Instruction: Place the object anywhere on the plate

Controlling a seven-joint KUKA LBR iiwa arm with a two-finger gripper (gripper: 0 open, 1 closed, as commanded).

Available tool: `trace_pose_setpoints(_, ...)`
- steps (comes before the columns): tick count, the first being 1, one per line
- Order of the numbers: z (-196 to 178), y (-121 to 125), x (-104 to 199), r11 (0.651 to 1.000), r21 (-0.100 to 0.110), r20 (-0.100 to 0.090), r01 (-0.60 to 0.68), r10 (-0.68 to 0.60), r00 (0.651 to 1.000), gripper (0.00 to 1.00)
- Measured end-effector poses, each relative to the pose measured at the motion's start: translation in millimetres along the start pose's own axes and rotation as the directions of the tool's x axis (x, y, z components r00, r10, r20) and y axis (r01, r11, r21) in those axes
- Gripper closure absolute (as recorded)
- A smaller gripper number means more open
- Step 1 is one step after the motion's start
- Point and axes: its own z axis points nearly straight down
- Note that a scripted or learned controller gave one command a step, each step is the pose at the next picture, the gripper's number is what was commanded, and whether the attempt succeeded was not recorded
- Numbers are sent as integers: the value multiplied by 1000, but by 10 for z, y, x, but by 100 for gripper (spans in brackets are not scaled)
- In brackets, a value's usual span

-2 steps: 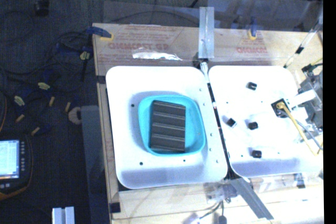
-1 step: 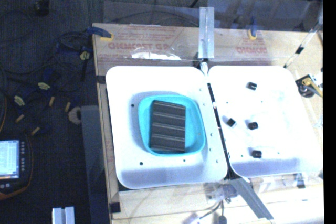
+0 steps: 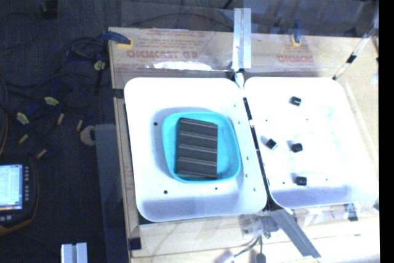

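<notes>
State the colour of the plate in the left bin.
Light blue, turquoise-like plate, seen in the camera view under a dark ribbed object.

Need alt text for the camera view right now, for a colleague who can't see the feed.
A dark grey ribbed block lies flat on a light blue plate in the left white bin. The right white bin beside it holds four small black pieces scattered apart. Both bins sit on a wooden bench above a dark floor strewn with cables.

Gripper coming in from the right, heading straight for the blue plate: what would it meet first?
Likely the right bin, over its small dark pieces, before the blue plate with the ridged block on it; travel height is unclear.
</notes>
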Motion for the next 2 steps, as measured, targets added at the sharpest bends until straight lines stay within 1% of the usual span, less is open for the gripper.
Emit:
trace_pose_setpoints(1,3,-23,-112,1000,0,1,-1,1,1000,0)
trace_pose_setpoints(2,1522,-37,-114,1000,5,2,0,0,1000,0)
